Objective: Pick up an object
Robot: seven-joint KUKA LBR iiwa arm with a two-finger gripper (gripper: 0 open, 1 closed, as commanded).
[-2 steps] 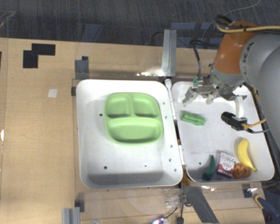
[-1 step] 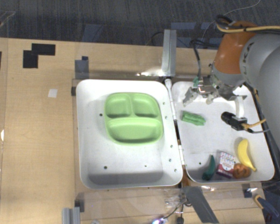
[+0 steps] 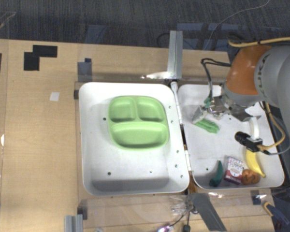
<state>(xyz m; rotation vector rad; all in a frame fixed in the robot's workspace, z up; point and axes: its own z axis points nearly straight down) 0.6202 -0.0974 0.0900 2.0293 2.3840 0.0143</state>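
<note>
My pincer [image 3: 206, 111] hangs low in the right bin [image 3: 199, 170], just above the green object [image 3: 207, 125]; I cannot tell how it is set. Nothing is lifted yet: gripping and raising remain. A banana [image 3: 253, 163] lies nearer the corner.

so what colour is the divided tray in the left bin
Light green tray, seen in the camera view.

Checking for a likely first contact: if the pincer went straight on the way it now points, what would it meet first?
Most likely the small green object just below the pincer, which points down and leftward into the right bin. Depth is unclear, so it may reach the bin floor beside it instead.
</note>
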